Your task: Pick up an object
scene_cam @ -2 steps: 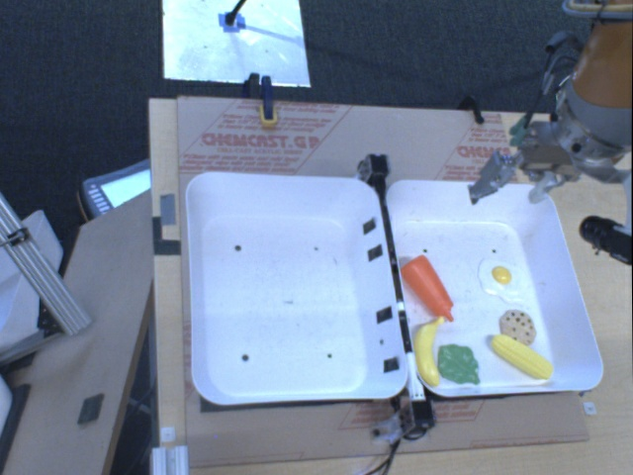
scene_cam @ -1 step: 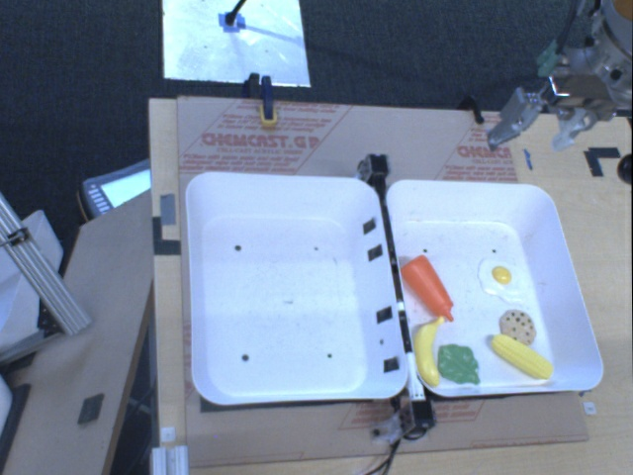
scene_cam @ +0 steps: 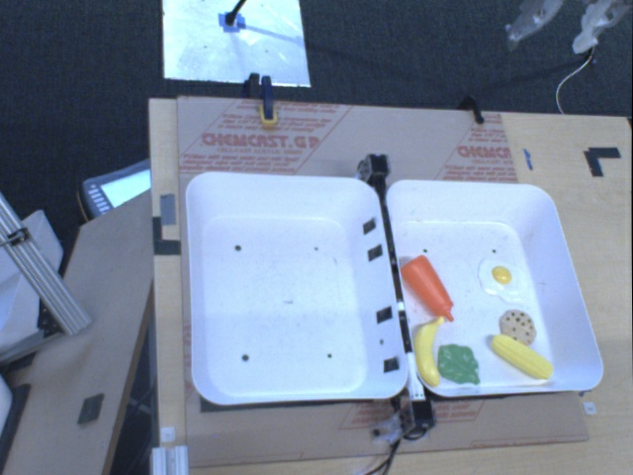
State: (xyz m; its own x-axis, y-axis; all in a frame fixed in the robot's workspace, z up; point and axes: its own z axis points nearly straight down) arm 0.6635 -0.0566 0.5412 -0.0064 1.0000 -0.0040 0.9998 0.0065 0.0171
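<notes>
gripper [scene_cam: 564,13] top right, well clear of bins, fingers spread, holding nothing | orange plastic toy carrot [scene_cam: 427,283] in right white bin [scene_cam: 465,198], left side | likely light, rigid, slick; grasp across thick middle

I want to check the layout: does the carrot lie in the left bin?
No, the carrot lies in the right bin, near the divider, above the banana.

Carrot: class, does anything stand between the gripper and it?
Nothing visible does. The gripper is at top right, beyond the bench; the carrot lies uncovered in the right bin, its lower end touching the banana.
</notes>
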